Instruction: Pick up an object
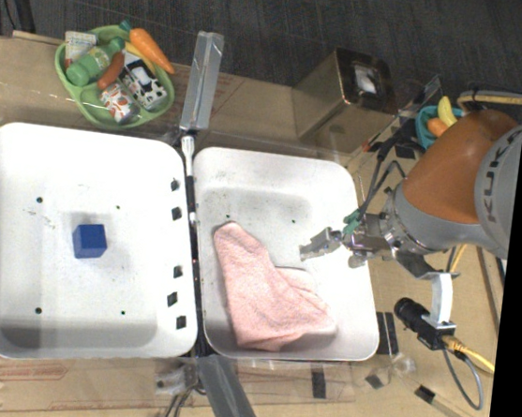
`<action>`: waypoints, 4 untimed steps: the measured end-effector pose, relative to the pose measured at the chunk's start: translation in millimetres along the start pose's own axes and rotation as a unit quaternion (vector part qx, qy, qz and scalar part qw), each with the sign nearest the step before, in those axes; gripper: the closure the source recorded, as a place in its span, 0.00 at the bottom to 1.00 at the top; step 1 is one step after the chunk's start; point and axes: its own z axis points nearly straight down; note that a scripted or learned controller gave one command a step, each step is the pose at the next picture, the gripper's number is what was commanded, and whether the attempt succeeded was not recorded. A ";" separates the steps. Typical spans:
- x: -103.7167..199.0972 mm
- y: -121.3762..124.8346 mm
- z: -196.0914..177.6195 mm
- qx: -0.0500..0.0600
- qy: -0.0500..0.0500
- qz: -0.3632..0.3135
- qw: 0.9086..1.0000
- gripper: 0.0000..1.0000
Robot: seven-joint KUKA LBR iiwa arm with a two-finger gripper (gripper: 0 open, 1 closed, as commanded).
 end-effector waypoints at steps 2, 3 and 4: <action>74.2 25.5 111.9 0.001 -0.001 -0.101 0.995 1.00; 74.3 25.5 111.8 0.001 -0.001 -0.102 0.995 0.00; 76.4 43.4 67.9 -0.002 -0.001 -0.180 0.984 0.00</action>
